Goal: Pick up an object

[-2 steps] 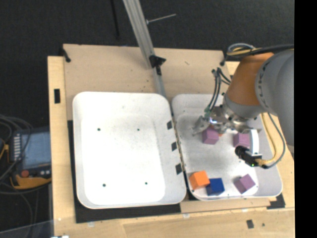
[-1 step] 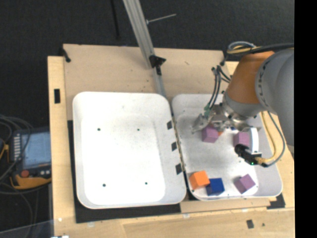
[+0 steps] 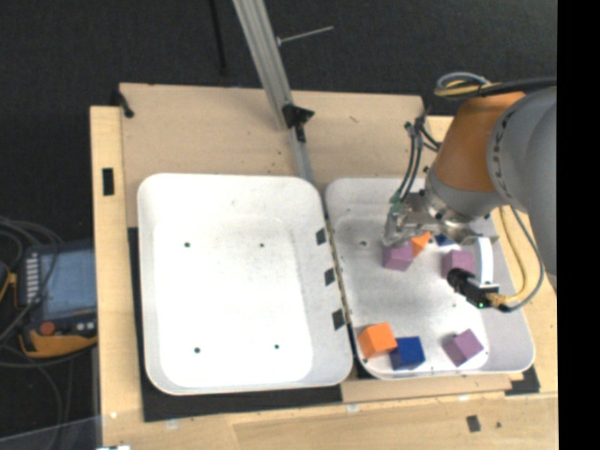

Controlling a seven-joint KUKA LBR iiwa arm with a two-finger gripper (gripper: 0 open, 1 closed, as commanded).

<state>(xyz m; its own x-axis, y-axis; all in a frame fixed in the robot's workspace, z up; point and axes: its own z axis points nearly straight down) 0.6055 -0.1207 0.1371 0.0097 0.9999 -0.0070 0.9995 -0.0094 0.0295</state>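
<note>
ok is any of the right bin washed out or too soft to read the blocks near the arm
Camera view: the right bin looks bright but not blown out; the orange and blue blocks read clearly; the end effector and the purple block beneath it look soft.

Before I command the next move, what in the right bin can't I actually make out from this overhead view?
- Gripper: its finger state, blurred and hidden by the wrist above; contact with the purple cube beneath cannot be judged.
- Small orange block: mostly hidden behind the gripper.
- Second purple block: partly covered by the white bracket.
- Blue scrap by the wrist: too small to identify.
</note>
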